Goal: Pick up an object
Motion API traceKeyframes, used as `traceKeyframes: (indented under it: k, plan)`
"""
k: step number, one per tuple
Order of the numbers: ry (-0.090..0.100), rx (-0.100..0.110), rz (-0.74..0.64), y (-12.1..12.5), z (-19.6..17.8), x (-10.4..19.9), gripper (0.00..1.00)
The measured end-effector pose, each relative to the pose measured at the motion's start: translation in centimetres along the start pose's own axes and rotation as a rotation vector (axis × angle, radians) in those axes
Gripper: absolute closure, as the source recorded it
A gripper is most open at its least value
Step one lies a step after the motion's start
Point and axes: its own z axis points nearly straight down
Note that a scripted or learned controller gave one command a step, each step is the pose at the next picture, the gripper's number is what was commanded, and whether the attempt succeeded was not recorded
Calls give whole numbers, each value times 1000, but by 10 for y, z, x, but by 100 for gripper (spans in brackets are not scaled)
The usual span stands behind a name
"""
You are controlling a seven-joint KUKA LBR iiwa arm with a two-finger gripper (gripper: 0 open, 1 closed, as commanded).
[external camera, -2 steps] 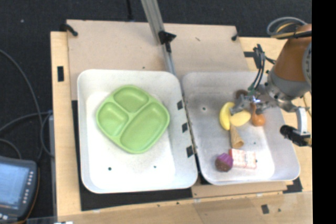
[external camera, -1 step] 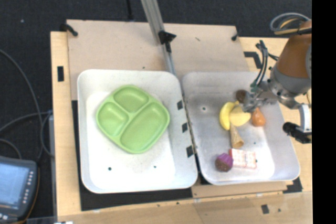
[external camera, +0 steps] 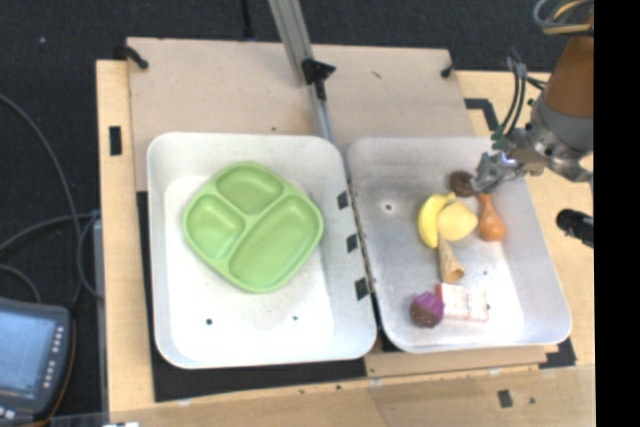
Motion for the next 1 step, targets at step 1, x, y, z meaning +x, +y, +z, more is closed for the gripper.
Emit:
traceKeyframes:
  k: [1]
  plan:
    - [1, 3, 0, 1, -31, -2, 100]
